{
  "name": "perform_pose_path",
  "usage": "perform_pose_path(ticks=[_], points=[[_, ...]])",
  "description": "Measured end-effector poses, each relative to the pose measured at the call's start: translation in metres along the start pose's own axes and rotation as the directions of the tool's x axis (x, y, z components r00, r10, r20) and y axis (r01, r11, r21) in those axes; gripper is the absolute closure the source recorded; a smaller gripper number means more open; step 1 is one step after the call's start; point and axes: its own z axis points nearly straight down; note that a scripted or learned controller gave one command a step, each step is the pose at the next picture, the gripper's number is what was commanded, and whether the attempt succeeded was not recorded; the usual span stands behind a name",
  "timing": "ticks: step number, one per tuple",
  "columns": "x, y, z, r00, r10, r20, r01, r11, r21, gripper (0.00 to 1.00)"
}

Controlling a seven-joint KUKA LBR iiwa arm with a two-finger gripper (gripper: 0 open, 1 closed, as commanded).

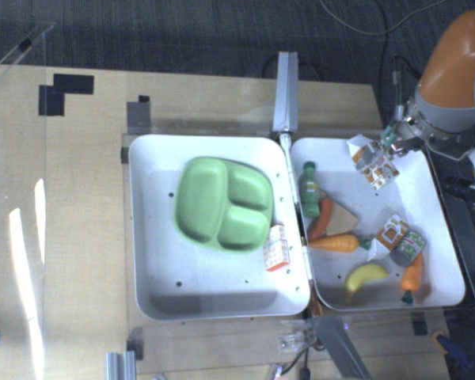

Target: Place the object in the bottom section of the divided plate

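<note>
The green divided plate (222, 203) lies in the left bin (154, 291), with one long section on its left and two smaller ones on its right. A small red-and-white carton (276, 248) rests on the bin floor just off the plate's lower right corner, against the bin's right wall. My gripper (393, 135) hovers over the far right corner of the right bin (443, 212). A small printed carton (373, 163) sits directly at its tip; whether it is gripped is unclear.
The right bin also holds a green bottle (309, 184), two carrots (335, 243) (320, 216), a tan wedge (344, 218), a banana (365, 277), a colourful carton (400, 241) and another carrot (412, 277). A metal divider post (285, 93) stands between the bins.
</note>
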Motion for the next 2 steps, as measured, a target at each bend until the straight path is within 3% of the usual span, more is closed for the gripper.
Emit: perform_pose_path(ticks=[1, 2], points=[[0.092, -0.007, -0.009, 1.0, 0.016, -0.001, -0.016, 1.0, 0.002, 1.0], [0.153, 0.041, -0.007, 0.986, -0.167, -0.002, 0.167, 0.986, 0.001, 1.0]])
